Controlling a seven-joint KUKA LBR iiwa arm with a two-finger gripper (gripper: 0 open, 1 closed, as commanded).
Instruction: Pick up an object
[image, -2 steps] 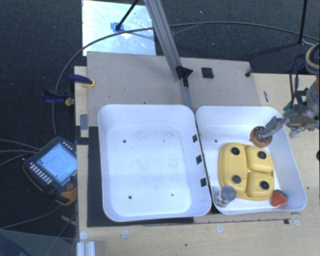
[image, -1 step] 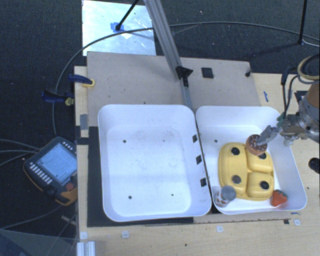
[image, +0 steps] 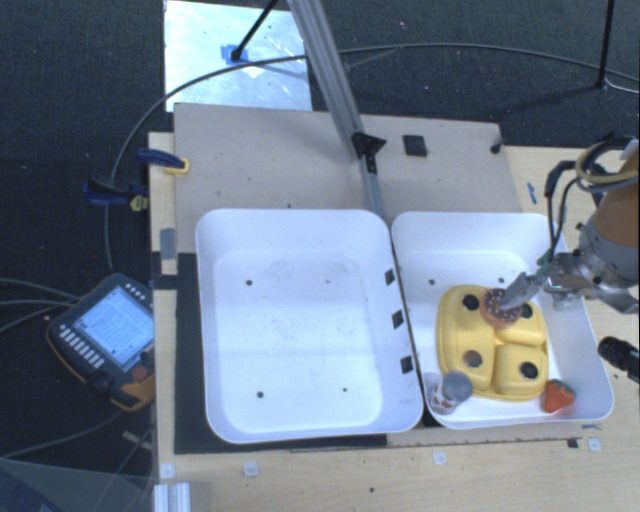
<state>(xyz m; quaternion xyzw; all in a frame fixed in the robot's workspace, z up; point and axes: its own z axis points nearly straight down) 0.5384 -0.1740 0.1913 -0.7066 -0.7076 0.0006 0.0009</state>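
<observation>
The right bin (image: 430, 250) holds a yellow moulded tray-like piece (image: 492, 352) with dark holes. A small brown ring-shaped object (image: 499, 308) lies on the upper part of that yellow piece. A grey and white round object (image: 452, 388) sits at the bin's front left, and a red-orange object (image: 557, 397) rests in its front right corner. My gripper (image: 513, 293) reaches in from the right and its tip is right at the brown ring, touching or just above it.
The left bin (image: 290, 320) stands beside the right one, their rims meeting in the middle. A slanted metal pole (image: 335, 80) crosses the back of the bench. A teach pendant (image: 105, 335) lies on the floor at the left. Cables trail around it.
</observation>
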